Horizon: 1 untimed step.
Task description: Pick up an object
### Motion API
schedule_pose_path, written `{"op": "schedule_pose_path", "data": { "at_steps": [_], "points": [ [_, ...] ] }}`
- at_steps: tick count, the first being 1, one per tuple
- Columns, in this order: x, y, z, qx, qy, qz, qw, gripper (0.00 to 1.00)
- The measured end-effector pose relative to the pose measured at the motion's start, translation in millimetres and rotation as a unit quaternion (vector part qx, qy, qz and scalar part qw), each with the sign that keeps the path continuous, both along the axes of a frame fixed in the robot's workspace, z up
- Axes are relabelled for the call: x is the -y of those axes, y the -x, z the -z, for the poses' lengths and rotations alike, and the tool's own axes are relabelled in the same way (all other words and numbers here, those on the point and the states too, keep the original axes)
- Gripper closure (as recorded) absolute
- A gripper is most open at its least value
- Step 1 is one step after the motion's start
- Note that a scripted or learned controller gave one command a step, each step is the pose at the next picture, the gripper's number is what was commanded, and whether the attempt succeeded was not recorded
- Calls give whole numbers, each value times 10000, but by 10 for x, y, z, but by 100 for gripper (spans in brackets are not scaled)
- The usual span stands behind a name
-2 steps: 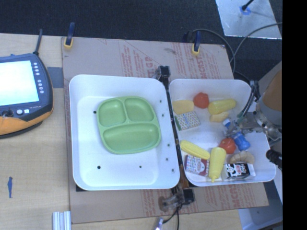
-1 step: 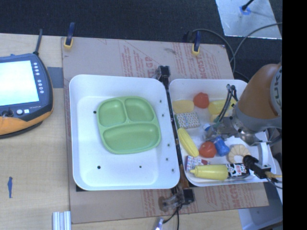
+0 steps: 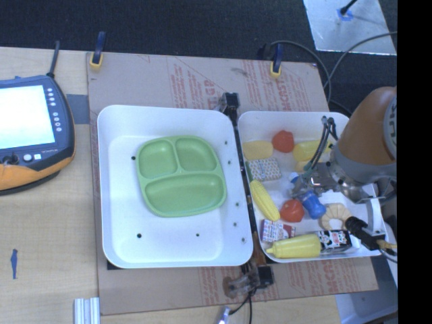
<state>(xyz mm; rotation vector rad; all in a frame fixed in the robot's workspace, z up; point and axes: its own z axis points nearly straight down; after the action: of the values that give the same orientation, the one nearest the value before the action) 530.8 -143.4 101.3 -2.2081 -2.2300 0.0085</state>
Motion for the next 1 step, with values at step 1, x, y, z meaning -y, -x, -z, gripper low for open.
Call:
{"op": "schedule_pose_path", "data": {
  "at_steps": [1],
  "points": [
    [84, 4, 97, 6, -8, 23, 10000, 100]
  ]
}}
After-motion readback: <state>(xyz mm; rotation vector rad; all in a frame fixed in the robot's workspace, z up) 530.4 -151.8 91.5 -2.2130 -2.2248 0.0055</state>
